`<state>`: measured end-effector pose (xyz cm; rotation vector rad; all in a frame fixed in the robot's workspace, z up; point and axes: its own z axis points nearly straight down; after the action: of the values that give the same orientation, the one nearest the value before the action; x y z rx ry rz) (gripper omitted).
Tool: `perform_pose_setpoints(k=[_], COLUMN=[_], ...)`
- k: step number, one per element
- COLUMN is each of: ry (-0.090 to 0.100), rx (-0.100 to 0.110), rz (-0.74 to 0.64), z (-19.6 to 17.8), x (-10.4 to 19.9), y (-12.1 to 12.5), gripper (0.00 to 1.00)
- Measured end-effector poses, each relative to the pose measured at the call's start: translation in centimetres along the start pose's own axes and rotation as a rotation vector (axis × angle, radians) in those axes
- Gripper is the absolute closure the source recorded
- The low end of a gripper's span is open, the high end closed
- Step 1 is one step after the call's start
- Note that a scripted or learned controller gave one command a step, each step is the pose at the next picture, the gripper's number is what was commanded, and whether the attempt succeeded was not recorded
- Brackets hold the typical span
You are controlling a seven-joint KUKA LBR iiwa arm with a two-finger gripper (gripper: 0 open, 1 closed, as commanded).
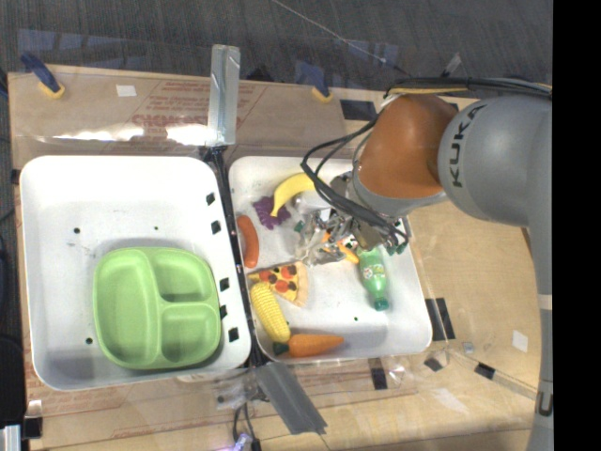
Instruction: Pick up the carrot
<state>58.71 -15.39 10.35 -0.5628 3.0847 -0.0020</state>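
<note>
Down at about six o'clock in the right bin (pixel 413 280), one carrot (pixel 315 345) lies flat against the bin's near wall. Its long axis runs roughly from nine to three o'clock, thick end toward nine and tapered tip toward three. It is plain orange and smooth. Just beside its thick end, toward ten o'clock, lies one yellow corn cob (pixel 269 311). One pizza slice (pixel 285 281) sits above that, one red sausage (pixel 249 240) lies along the bin's left wall, and one banana (pixel 291 192) with a purple piece (pixel 277 212) rests near twelve o'clock. One green bottle (pixel 374 276) lies toward three o'clock. The gripper (pixel 324 238) hangs over the bin's middle, well apart from the carrot; how far it is open cannot be told among the clutter. One green divided plate (pixel 158 306) sits in the left bin (pixel 56 195).
</note>
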Motion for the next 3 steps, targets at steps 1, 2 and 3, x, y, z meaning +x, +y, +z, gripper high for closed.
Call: perform_pose_setpoints(k=[1, 2, 3], ry=[-0.003, -0.003, 0.005], rx=[0.005, 0.005, -0.011], rz=[-0.094, -0.385, -0.963], z=[-11.7, -30.0, -20.4], x=[0.5, -2.9, -5.5], y=[-1.8, -4.0, -5.5], gripper=[1.0, 1.0, 1.0])
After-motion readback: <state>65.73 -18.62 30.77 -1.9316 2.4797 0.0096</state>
